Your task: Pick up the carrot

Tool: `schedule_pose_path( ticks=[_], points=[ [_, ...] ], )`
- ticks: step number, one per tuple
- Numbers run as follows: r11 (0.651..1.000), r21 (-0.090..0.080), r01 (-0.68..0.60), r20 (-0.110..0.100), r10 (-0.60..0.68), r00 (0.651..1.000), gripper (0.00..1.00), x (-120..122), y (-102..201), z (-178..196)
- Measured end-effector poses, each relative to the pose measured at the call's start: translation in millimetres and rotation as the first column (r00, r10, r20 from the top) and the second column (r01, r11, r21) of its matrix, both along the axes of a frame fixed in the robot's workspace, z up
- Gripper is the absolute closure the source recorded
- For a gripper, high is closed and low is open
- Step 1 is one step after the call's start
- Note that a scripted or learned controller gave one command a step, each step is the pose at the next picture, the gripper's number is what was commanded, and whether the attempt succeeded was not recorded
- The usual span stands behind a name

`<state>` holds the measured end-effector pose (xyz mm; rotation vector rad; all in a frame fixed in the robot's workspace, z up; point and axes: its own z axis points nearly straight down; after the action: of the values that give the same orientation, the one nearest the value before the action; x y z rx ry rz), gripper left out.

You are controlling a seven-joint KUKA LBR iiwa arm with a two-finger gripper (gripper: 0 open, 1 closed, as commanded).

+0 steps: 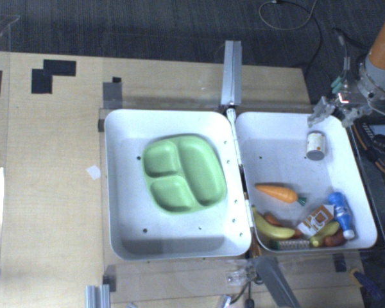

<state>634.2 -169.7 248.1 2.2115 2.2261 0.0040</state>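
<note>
two shallow white bins are seen side by side on the bench. the left bin [115,191] is occupied by a green divided plate [183,173], which lies near its middle with three compartments showing. the right bin [269,133] is filled mostly along its near edge. the carrot [279,193] is found lying on its side near the middle of this bin, its orange body pointing left and its small green stem end to the right, apart from the other items. a small silver can [316,145] is placed toward the far right corner. along the near wall, a banana [273,228] is laid, with a small brown and white carton [314,221] just beside it and a blue bottle [341,214] at the right. a few reddish and yellow pieces are tucked under these, too crowded to be named. the gripper [333,108] is held above the far right corner of the right bin, well apart from the carrot; whether its opening is wide or narrow cannot be told, and nothing is seen in it.
</note>
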Motion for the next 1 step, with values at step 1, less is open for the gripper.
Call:
schedule_pose_path(
  ticks=[1],
  points=[
    [0.999, 0.001, -0.052, -0.002, 0.052, 0.999, 0.0, -49.1, 85.9, -90.7]
  ],
)
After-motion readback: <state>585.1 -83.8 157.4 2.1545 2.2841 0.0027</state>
